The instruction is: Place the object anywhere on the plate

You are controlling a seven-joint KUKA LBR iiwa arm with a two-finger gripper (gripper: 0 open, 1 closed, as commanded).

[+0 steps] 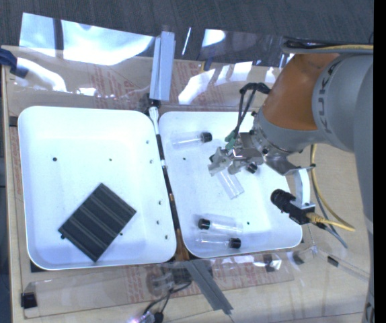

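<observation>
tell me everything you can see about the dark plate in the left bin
The plate is a flat, dark grey rectangle with parallel ridges along its length, like ribbed plastic or metal. It lies flat on the floor of the left bin, turned diagonally, in the near part of the bin, one corner close to the front wall. Nothing rests on it. The claw is over the right bin, well away from it.

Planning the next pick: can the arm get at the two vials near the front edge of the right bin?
Probably yes. The two vials lie in the open in the right bin with nothing over them, and the end effector hovers above that same bin.
</observation>
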